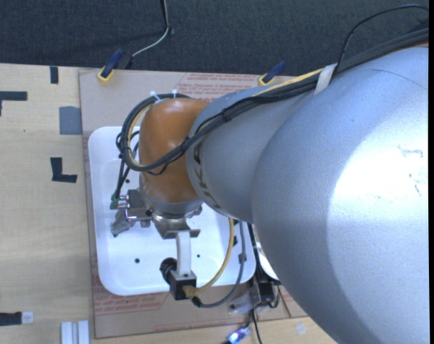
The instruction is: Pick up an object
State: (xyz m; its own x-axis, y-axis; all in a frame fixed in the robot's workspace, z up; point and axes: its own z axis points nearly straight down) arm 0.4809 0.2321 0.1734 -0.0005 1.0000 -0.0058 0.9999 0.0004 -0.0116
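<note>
My arm reaches in from the right and covers most of the view. Its orange band (167, 149) hangs over the left white bin (106, 192). The gripper (131, 221) sits low over the bin's middle left, largely hidden under the wrist. A small grey metal part sticks out to the left just above the bin floor. I see no loose object on the bare parts of the bin floor, apart from two small dark dots (137, 260). Whatever lies under the wrist and arm is hidden.
Both bins rest on a brown board (88, 120) held by yellow clamps (109, 67) at the back. A sliver of the right bin (268, 269) shows under the arm. Black marks (59, 169) lie on the wooden bench to the left.
</note>
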